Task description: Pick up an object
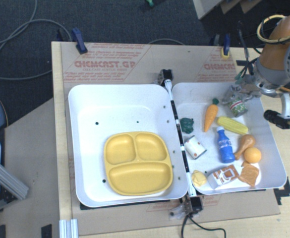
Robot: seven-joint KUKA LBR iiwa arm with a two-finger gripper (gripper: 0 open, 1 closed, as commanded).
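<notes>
I have the arm [278, 48] reaching in from the right, its orange band up near the top right corner and the jaws [240, 97] down over the back of the right bin [276, 148]. A small crumpled green and white packet [238, 106] sits right at the jaws, but whether it is between them or just under them I cannot make out, and I cannot tell how the jaws stand.

The right bin carries the rest of the pile. A carrot [210, 116] lies near the packet, tip pointing toward me, with a corn cob [232, 125] just beside it. Below the cob, a blue bottle [225, 145] stands out, next to a chicken drumstick [245, 144] and an orange [253, 155]. Against the divider I see a dark green lump [187, 125] and a small white carton [195, 147]. Along the front edge sit a pale yellow piece [199, 178], a white and orange box [224, 175] and a slice of toast [250, 174].

The left bin [85, 133] holds a yellow divided plate [137, 162], lying flat toward the front. Both bins rest on the worktop [110, 63], which has a blue clamp [78, 39] at its back left corner
</notes>
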